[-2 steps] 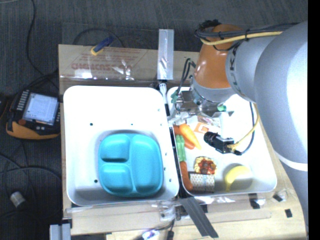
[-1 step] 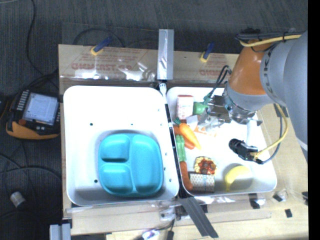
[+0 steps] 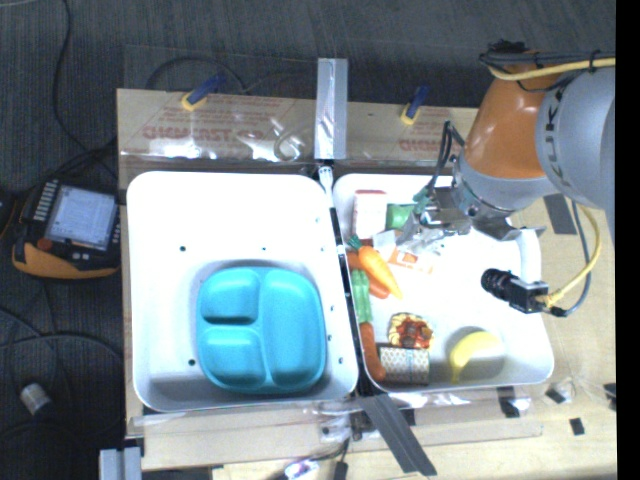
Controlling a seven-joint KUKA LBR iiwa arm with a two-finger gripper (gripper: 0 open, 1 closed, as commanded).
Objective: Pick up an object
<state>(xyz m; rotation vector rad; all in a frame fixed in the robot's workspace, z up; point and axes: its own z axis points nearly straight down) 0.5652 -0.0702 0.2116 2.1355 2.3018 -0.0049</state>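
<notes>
Dark carpet lay around the bench (image 3: 140,118), which bore two white bins side by side. I take the blue tray (image 3: 262,329) as my landmark; it sat in the left bin (image 3: 160,228), toward that bin's near side, with three compartments.

Nearest the camera, to the right of the tray in the right bin (image 3: 535,358), were a brown woven block (image 3: 405,364) and a yellow lemon (image 3: 473,349), with a round patterned piece (image 3: 410,330) just behind the block. Farther back lay an orange carrot (image 3: 377,268) beside the wall between the bins, a green strip (image 3: 360,294) along that wall, and a white box (image 3: 370,209) at the far corner.

My gripper (image 3: 432,216) hung over the far half of the right bin, well right of the tray, near a green packet (image 3: 400,215). Whether my fingers were apart or together I could not tell.

A handheld controller (image 3: 70,226) lay on the carpet left of the tray.
</notes>
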